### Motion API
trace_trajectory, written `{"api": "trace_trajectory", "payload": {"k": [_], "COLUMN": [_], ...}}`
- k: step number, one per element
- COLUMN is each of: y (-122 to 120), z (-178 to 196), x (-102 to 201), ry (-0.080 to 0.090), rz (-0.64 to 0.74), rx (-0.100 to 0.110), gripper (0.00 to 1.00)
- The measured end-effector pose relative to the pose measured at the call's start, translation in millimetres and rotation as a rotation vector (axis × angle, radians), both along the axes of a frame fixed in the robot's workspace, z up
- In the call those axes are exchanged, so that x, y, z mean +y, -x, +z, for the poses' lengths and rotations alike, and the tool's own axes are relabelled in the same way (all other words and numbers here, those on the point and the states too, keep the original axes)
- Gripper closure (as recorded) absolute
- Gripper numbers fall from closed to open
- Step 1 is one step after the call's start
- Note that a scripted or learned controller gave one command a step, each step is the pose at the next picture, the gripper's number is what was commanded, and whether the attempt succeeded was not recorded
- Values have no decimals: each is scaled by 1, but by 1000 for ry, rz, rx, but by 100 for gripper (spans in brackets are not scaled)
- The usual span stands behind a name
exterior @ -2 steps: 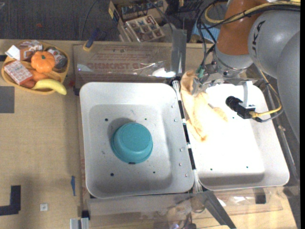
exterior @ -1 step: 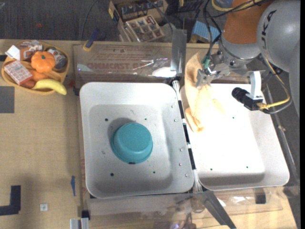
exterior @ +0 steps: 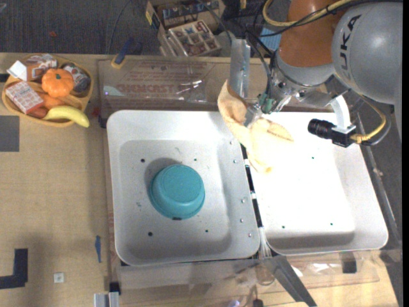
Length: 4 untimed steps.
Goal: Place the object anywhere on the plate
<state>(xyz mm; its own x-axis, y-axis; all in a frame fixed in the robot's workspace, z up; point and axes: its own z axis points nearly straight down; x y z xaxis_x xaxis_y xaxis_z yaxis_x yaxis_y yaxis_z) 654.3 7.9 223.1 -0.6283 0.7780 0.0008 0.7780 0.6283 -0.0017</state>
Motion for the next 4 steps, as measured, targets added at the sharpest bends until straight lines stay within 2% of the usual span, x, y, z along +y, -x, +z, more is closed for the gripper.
{"api": "trace_trajectory", "payload": {"k": [1, 2, 3, 4], "y": [9, 6, 12, 12], "z": [4, -6, -2, -1], "x": [42, 94, 144, 144], "ry": [-1, -2, -2, -2], "rz": [397, 791, 890, 890], "rx": [-2, -6, -7, -7], "gripper": [100, 100, 100, 0]}}
